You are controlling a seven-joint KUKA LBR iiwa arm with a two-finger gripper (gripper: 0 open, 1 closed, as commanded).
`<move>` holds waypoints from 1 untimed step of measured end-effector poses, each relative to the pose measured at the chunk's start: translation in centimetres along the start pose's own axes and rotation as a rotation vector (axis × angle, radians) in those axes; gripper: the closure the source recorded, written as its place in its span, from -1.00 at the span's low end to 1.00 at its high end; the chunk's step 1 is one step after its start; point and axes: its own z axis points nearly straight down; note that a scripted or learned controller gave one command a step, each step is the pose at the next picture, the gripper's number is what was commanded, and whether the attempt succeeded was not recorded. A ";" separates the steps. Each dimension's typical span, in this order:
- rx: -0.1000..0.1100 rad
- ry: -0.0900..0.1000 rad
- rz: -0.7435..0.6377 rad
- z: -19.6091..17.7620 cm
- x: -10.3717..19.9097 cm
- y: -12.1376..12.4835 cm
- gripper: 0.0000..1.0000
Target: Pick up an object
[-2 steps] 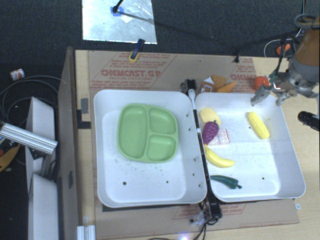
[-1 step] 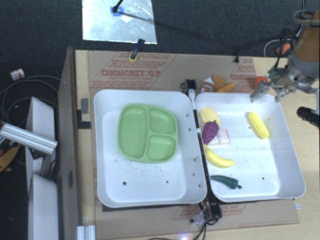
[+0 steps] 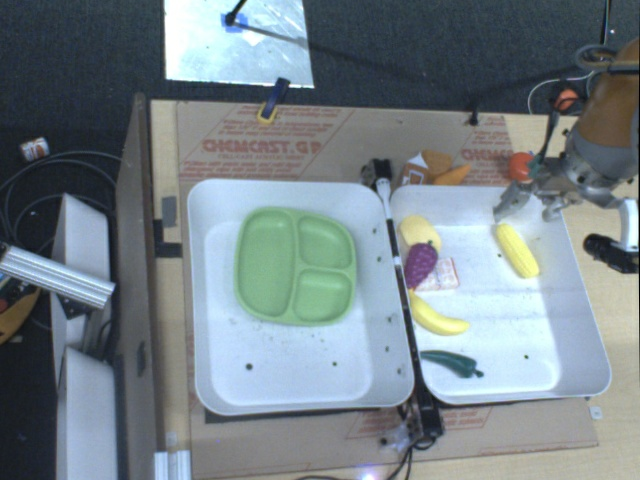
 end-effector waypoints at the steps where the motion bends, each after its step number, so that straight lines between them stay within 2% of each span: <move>1: -0.001 -0.001 0.000 0.4 0.0 -1.1 -1.00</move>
